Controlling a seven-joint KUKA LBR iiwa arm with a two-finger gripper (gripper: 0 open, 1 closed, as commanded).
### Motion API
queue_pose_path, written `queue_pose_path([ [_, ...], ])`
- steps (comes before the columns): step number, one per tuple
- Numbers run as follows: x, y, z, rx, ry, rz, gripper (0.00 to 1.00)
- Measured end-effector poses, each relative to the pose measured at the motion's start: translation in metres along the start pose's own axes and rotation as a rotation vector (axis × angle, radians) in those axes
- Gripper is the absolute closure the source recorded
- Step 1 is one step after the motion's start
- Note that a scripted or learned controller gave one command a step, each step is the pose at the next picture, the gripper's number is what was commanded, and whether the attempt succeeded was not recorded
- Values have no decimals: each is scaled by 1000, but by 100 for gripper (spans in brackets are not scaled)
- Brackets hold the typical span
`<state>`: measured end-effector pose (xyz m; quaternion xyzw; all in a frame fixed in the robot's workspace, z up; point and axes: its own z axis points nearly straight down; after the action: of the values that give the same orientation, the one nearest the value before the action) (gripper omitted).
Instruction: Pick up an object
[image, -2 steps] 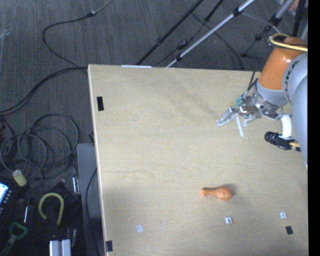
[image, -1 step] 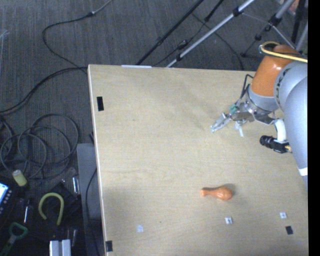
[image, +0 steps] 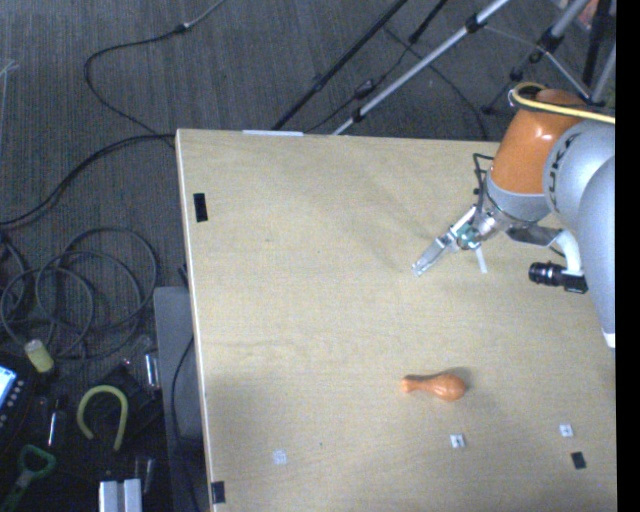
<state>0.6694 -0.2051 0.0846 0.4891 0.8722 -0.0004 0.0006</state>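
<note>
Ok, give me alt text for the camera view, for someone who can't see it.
A grey robot arm with an orange band reaches in from the right, its gripper poised above a bare wooden bench. A small orange pear-shaped object lies alone on the bench, nearer the camera and apart from the gripper. Cables trail on the floor at left.

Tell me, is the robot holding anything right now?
No. The gripper hangs above bare wood, and the orange toy lies on the table, well apart from it.

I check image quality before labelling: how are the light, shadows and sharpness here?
Camera view: soft, even light, no glare on the bench; the orange object casts hardly any shadow; the gripper looks slightly blurred and its shape is hard to read; overall focus is moderate.
</note>
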Motion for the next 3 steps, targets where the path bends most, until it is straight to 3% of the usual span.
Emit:
queue_pose_path([
  [1, 1, 2, -10, -4, -1, 0, 100],
  [2, 46, 28, -95, -2, 1, 68, 100],
  [3, 135, 62, -99, 0, 3, 45, 100],
])
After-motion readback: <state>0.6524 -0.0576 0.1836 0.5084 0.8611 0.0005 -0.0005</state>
